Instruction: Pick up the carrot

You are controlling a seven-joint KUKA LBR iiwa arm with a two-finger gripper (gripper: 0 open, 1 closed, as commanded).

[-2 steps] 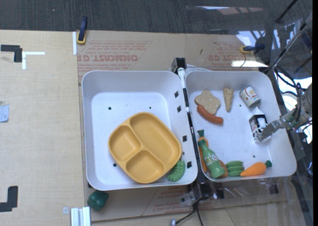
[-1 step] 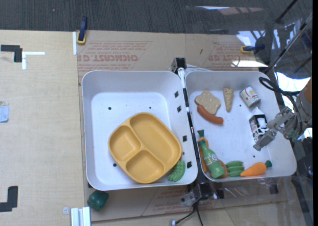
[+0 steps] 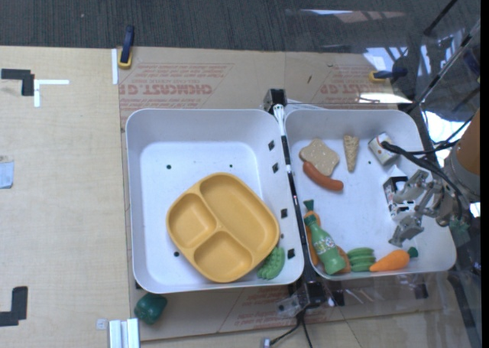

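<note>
Just below the gripper [image 3: 407,220], lies the carrot [image 3: 390,261], near the bin [image 3: 359,276] wall. Finger spread impossible to tell. Best lowered straight, straddling the carrot's middle.

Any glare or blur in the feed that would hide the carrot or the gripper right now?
Camera view: the carrot is evenly lit and distinct against the white bin; glare sits at the upper right, beyond the bin; the gripper is soft and cluttered with cables, so its jaws are hard to read.
</note>
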